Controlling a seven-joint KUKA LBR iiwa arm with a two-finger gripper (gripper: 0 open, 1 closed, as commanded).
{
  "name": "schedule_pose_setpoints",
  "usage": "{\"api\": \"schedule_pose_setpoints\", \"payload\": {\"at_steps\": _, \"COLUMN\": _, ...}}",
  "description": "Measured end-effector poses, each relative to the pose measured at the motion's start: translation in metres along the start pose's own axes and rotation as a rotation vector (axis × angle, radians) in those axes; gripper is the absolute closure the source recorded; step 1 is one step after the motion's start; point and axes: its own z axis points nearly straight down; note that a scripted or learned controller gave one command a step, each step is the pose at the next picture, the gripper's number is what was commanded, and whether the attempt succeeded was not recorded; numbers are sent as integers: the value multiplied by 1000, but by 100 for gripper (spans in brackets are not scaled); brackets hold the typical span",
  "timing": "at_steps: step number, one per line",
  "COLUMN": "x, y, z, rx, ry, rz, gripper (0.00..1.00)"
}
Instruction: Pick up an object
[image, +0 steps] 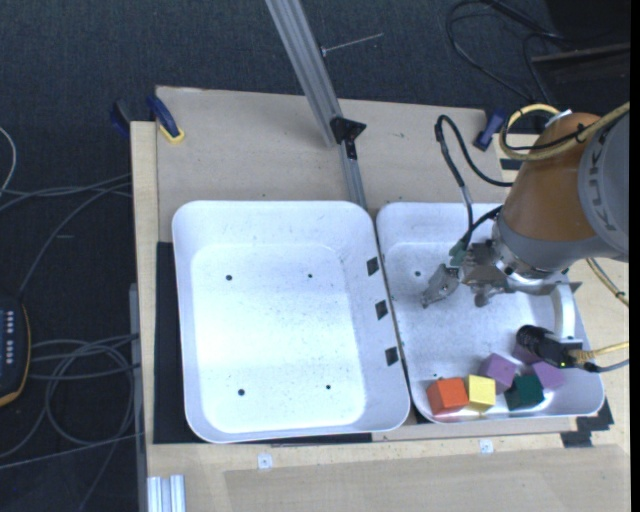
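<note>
Hovering over bare floor in the right bin (420, 240), the end effector (452, 287) stands spread and empty. Blocks cluster in that bin's near corner: orange block (449, 394), yellow block (482, 390). Best approach: centre above one block, descend straight, then clench.

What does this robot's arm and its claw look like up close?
The arm is grey, round and thick, with a wide orange band above the wrist. Black cables loop along it. It ends in a small grey metal claw with two thin fingers.
</note>
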Motion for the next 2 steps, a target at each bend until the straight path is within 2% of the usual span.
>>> {"api": "schedule_pose_setpoints", "payload": {"at_steps": 1, "x": 1, "y": 2, "z": -14, "rx": -8, "ry": 0, "rz": -2, "gripper": 100}}
{"api": "schedule_pose_setpoints", "payload": {"at_steps": 2, "x": 3, "y": -6, "z": -65, "rx": -14, "ry": -2, "rz": -2, "gripper": 100}}
